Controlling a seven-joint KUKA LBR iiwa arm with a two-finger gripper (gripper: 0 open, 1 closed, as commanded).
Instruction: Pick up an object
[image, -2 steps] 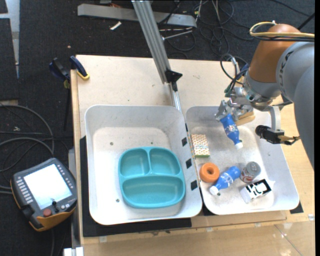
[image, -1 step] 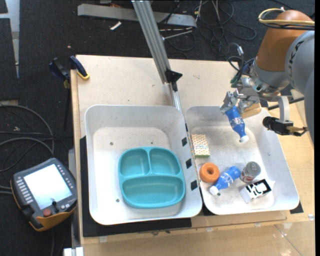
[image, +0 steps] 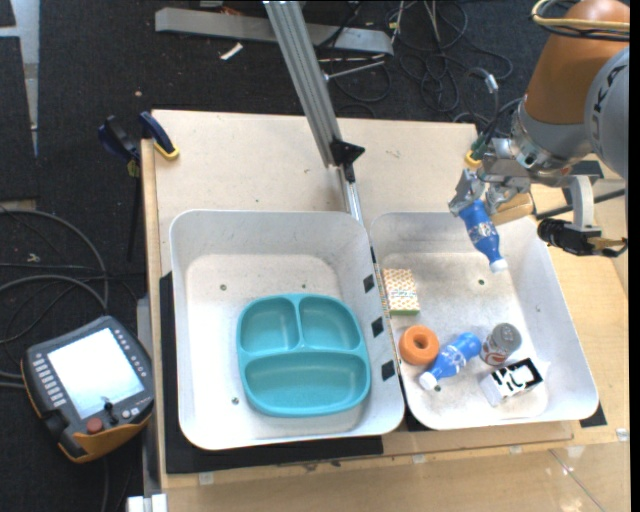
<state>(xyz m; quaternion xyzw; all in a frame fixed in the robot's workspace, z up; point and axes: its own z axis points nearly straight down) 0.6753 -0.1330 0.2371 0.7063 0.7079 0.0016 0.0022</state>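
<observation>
While arm hangs over right bin, jaws of gripper clamp blue bottle at upper end; bottle clear of bin floor, long axis slanting down-right, cap lowest.

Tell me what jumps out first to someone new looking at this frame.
The gripper at the upper right has a blue bottle between its fingers, hanging tilted above the right bin. Next, the teal divided tray lies alone in the left bin. Along the right bin's near side lie an orange ring, a second blue bottle and a can.
</observation>
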